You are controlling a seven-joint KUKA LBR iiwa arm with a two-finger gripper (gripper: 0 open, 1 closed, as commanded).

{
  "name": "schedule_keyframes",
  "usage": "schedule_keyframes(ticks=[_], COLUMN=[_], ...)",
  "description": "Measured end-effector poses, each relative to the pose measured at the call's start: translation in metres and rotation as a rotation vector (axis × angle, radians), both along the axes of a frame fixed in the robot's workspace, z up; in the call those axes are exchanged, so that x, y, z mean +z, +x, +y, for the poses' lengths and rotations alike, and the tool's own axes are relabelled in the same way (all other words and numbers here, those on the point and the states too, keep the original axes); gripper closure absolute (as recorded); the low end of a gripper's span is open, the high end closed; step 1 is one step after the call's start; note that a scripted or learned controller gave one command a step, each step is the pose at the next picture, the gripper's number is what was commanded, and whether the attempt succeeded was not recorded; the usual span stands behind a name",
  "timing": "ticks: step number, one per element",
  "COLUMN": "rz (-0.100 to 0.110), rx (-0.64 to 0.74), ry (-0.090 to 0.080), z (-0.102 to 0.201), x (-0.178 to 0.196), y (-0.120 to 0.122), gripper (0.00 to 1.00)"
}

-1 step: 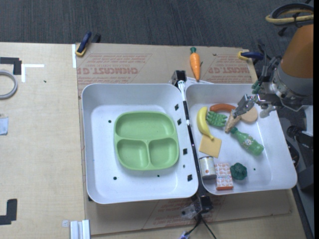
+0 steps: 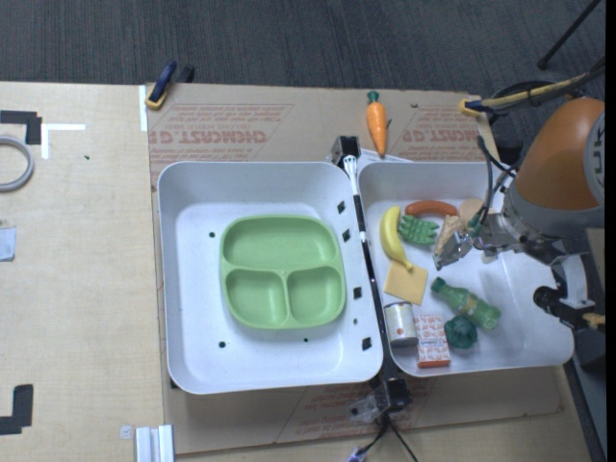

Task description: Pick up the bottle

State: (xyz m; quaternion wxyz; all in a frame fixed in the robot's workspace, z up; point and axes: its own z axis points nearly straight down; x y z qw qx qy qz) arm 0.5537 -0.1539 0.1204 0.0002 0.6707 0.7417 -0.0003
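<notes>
The bottle [image 2: 467,303] lies hemmed in: a dark green object [image 2: 461,333] touches its lower side, a cheese slice [image 2: 406,282] sits just left, and the end effector [image 2: 452,245] hangs above. Bare right bin [image 2: 525,287] floor opens on its right.

You are looking at a robot lab bench: two white bins [image 2: 173,287] on taped cardboard [image 2: 231,128] left of the claw [image 2: 452,248], toy food inside, cables [image 2: 380,431] trailing below.

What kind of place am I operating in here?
Probably a robot lab test bench: two white bins on cardboard, toy food like a banana beside the green bottle, and tape marks on the floor.
</notes>
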Motion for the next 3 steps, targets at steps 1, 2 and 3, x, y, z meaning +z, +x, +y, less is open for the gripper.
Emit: schedule_keyframes(ticks=[1, 2, 3], rz=[-0.001, 0.000, 0.001], rx=[-0.003, -0.097, -0.265], ry=[-0.001, 0.000, -0.001], z=[0.000, 0.048, 0.087], x=[0.010, 0.064, 0.163], y=[0.000, -0.028, -0.076], gripper=[1.00, 1.00, 1.00])
